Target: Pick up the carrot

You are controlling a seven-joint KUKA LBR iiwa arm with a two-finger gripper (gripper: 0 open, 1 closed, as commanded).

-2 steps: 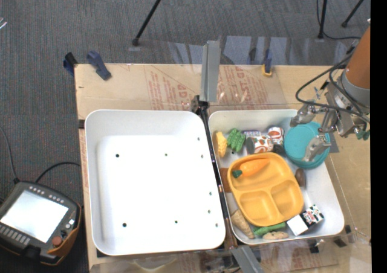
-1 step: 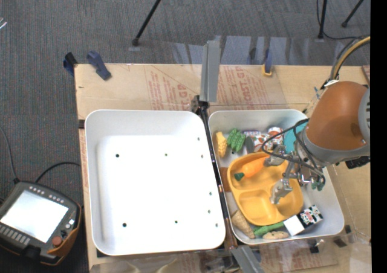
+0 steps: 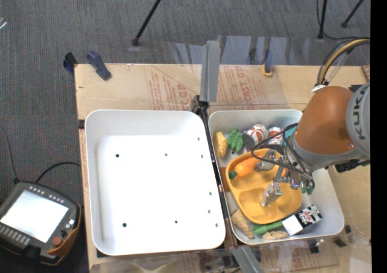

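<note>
The arm (image 3: 326, 127) hides part of the right bin (image 3: 332, 202).

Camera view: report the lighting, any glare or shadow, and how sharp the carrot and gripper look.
Camera view: even, soft lighting; the left bin is bright white without blown-out glare, faintly shaded along its inner walls. The carrot is small but readable on the yellow plate. The gripper looks slightly soft, its fingers hard to separate.

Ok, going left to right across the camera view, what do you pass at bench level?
Pendant → left bin → corn → carrot → gripper over the yellow plate → black-and-white box.
</note>
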